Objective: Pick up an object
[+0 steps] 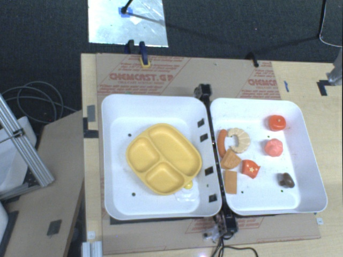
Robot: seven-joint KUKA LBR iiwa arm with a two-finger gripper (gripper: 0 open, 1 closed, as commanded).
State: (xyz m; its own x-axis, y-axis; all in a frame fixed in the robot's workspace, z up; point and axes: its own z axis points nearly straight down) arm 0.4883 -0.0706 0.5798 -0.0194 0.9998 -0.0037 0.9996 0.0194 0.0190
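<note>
The right bin (308, 165) holds several small toy foods. An orange-red tomato (276, 122) lies at its far right, with a pink ball (273, 147) just below it. A dark brown lump (286, 180) sits near the right wall. At the bin's left side are an orange sausage (222, 142), a beige ring (239, 140), a tan wedge (231, 159), a red piece with a yellow star (250, 168) and an orange block (230, 181).
The left bin (115, 116) holds a yellow divided plate (163, 158). A black hinge strip (208, 143) runs between the bins. A grey metal part (336, 68) juts in at the right edge, above the bench. Cables and an aluminium frame (24, 149) stand at the left.
</note>
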